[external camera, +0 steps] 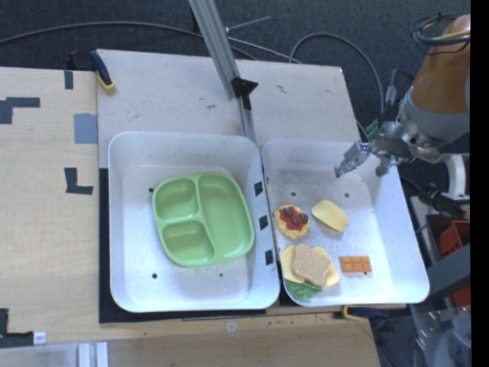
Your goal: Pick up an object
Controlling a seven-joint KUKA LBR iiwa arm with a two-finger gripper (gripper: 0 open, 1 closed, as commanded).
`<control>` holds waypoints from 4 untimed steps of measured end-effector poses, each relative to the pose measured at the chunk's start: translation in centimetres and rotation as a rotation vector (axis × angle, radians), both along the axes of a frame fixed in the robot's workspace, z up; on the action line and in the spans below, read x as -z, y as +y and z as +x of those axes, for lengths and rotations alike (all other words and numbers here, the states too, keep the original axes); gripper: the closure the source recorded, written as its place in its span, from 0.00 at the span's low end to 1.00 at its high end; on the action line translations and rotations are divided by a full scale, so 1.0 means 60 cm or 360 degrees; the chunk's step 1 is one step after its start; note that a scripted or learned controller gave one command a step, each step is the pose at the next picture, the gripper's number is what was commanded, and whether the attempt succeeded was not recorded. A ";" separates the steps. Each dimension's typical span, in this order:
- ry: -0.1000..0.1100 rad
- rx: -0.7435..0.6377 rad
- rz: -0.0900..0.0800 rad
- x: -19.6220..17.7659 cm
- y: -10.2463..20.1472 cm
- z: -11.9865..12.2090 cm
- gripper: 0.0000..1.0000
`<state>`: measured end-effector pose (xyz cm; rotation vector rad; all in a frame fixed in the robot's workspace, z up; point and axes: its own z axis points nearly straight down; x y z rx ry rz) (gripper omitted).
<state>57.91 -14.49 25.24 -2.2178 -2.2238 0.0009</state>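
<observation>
White right bin (397, 228): sandwich (309, 267) at the near edge, orange wafer (354, 264) beside it
Farther in: small pizza (293, 219), yellow wedge (329, 215)
Left bin (126, 228): green tray (202, 218)
Gripper (365, 160): above right bin's far end, jaws apart, holding nothing

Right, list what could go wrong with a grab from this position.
1. The toy sandwich overlaps a yellow slice and a green leaf against the right bin's near-left wall, so the hand may lift several pieces or hit the wall.
2. The orange wafer lies flat and thin; it may slip out of a grasp.
3. The small pizza piece and the yellow wedge sit close together, so reaching for one may push the other.
</observation>
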 end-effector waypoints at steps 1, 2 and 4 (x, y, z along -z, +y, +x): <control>0.0000 0.0000 0.0000 0.000 0.000 0.000 0.00; 0.0007 0.0000 -0.0001 0.079 0.006 0.012 0.00; 0.0008 0.0001 0.0000 0.235 0.019 -0.002 0.00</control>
